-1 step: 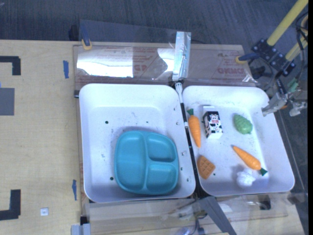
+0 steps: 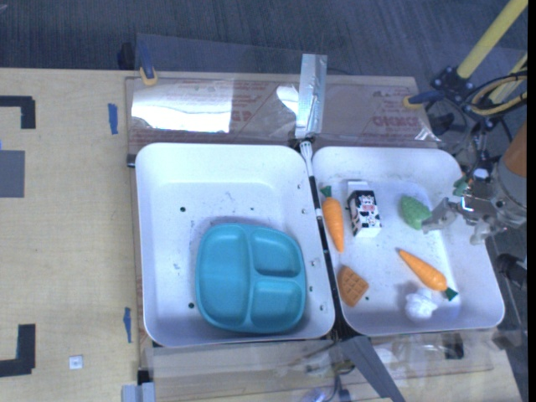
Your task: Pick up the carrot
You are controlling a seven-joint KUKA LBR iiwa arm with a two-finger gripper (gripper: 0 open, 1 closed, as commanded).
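Two orange carrots lie in the right bin [image 2: 477,287]. One carrot [image 2: 333,223] sits along the bin's left wall, pointing toward the front. The other carrot [image 2: 423,270], with a green stub at its end, lies slanted in the front right part. My gripper [image 2: 459,223] hangs over the right bin's right side, behind and to the right of that second carrot. It is open with nothing between its fingers, and it stands apart from both carrots.
The right bin also holds a small black-and-white carton [image 2: 363,212], a green lump [image 2: 413,211] just left of the gripper, a waffle piece [image 2: 353,285] and a white crumpled object [image 2: 421,305]. A teal divided plate [image 2: 249,279] lies in the left bin [image 2: 167,191].
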